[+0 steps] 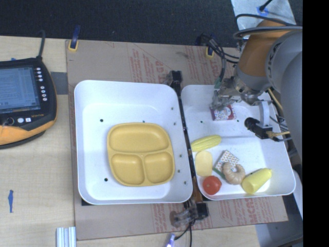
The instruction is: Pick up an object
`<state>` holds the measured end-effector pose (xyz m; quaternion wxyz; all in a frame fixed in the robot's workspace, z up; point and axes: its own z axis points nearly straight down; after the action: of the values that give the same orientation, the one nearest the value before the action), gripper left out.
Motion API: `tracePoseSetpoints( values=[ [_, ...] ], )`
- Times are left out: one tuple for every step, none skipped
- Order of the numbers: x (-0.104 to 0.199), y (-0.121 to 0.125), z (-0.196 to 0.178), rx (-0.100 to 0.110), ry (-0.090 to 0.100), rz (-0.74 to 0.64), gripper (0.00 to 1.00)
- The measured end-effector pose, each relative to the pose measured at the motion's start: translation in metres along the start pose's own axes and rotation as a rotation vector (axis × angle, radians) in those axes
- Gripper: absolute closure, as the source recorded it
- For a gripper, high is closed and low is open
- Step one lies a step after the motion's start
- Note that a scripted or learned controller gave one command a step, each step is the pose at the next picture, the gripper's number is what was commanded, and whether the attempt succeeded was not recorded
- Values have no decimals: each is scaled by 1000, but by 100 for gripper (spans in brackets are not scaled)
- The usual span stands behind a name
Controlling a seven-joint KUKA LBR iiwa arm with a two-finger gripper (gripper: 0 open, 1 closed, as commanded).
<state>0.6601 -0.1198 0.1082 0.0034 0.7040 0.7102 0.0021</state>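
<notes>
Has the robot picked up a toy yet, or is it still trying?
Nothing looks picked up yet. The gripper is low in the right bin, right over a small pink packet near the back. Lifting the packet is left to do. The corn, tomato, donut and lemon lie untouched at the front.

The tool [224, 99] hangs over a small red-and-white packet [222, 113], hiding the packet's far edge; its fingers are too small and cluttered to read. The handheld screen unit [23, 99] is cut off at the left edge.
</notes>
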Motion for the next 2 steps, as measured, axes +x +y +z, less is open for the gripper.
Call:
tracePoseSetpoints(
  values=[
    [0,0,0,1,0,-1,0],
    [-40,-3,-89,8,1,6,0]
  ],
)
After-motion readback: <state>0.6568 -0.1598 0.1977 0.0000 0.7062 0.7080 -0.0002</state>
